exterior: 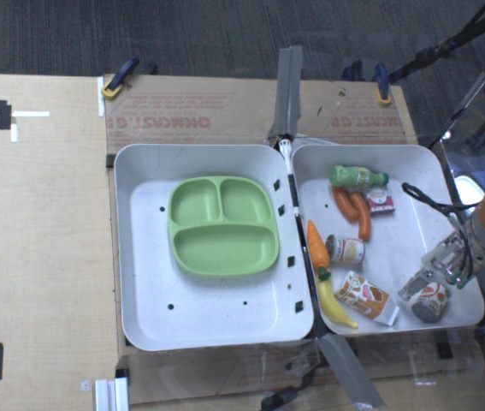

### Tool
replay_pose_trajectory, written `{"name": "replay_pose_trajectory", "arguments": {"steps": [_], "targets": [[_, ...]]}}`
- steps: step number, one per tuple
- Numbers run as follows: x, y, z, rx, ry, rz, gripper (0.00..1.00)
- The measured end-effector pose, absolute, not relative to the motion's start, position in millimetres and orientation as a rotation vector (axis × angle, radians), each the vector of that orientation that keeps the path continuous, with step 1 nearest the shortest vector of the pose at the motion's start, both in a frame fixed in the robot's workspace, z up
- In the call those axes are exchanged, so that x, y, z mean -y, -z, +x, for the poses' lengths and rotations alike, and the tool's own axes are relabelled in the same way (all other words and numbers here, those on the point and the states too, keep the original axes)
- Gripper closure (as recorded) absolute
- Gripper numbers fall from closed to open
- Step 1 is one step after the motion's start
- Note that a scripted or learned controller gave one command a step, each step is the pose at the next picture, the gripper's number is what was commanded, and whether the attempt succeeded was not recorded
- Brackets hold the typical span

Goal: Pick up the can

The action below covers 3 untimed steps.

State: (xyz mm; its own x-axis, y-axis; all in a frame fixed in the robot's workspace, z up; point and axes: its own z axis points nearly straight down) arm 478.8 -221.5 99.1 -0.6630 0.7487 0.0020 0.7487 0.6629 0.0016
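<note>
Camera view: can [346,250] lying on side mid right bin [447,174], touching carrot [316,245]. My gripper [426,286] way off at bin's right edge over 1 other tin [431,300]; finger state, can't tell. Risk I see: grabbing wrong tin, or can rolling into carrot.

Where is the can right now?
The can lies on its side in the right bin, near that bin's left wall, beside the carrot and just above the juice carton.
</note>
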Motion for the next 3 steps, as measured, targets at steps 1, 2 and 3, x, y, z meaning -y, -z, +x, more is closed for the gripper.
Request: {"name": "replay_pose_trajectory", "arguments": {"steps": [1, 2, 3], "targets": [[221.5, -99.1, 478.8, 2.864, 0.004, -1.289, 0.00], [221.5, -99.1, 478.8, 2.864, 0.004, -1.289, 0.00], [221.5, -99.1, 478.8, 2.864, 0.004, -1.289, 0.00]]}}
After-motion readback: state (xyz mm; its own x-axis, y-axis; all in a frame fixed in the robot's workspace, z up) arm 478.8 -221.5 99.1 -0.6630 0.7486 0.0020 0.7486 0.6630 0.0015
